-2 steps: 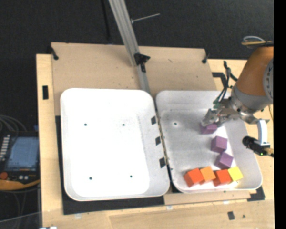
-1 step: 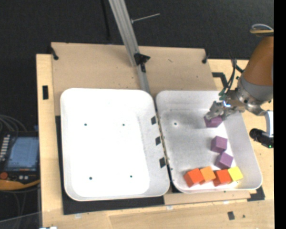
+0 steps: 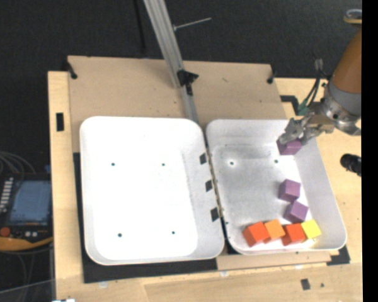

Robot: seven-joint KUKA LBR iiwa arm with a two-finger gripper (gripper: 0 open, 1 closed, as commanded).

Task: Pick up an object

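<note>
Now hovering at the right bin's [image 3: 327, 187] far right rim: gripper [image 3: 297, 135], fingers clamped on a purple block [image 3: 290, 146]. Lying loose along the near right side: two more purple blocks [image 3: 293, 200], three orange blocks [image 3: 274, 232], one yellow block [image 3: 311, 229].

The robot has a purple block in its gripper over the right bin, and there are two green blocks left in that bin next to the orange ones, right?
Not quite. The two loose blocks in the right bin are purple, not green. The rest fits: the camera view shows the gripper with a purple block between its fingers above that bin, and orange blocks sit along the near edge.
</note>
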